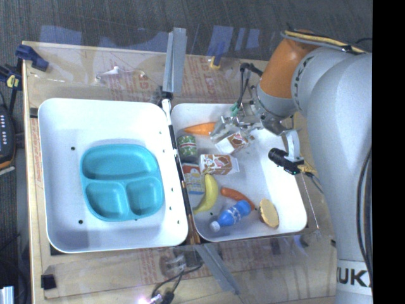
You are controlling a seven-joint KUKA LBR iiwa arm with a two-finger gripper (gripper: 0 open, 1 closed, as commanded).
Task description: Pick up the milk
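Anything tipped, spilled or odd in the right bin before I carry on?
No spill or damage shows. The small brown-and-white milk carton sits tilted by the gripper, apart from a second carton lying flat. The blue plastic bottle lies on its side.

The tool [235, 123] is blocking your view of the milk [236, 140] beneath it; whether it is gripping is unclear. The arm [335, 138] is running off the bottom edge.

Setting: robotics lab | Evidence: grey industrial arm [335, 106] with orange band over a plywood counter [126, 75] | two white bins [57, 170] side by side | loose cables [7, 81] at counter edge | dark carpet floor [126, 5]
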